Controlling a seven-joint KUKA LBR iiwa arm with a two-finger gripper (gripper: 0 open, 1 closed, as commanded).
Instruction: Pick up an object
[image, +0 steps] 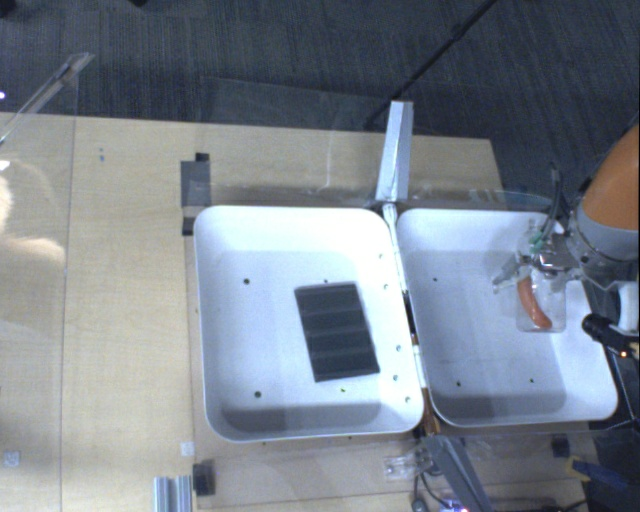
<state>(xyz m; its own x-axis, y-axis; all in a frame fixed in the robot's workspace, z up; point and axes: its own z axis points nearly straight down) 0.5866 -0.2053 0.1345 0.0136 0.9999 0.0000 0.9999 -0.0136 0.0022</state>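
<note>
- The jaws (541, 298) hang over the right bin (470, 400); a small orange thing (537, 312) sits between their clear fingers, seemingly pinched.
- Well left of the jaws, a dark ribbed pad (336, 331) lies flat in the left bin (240, 400).
- Both bins rest on the worktop (120, 300).

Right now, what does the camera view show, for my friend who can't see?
A grey robot arm's gripper hangs over the right white bin, with a small orange object just under it. A dark ridged rectangle lies flat in the left white bin.
</note>
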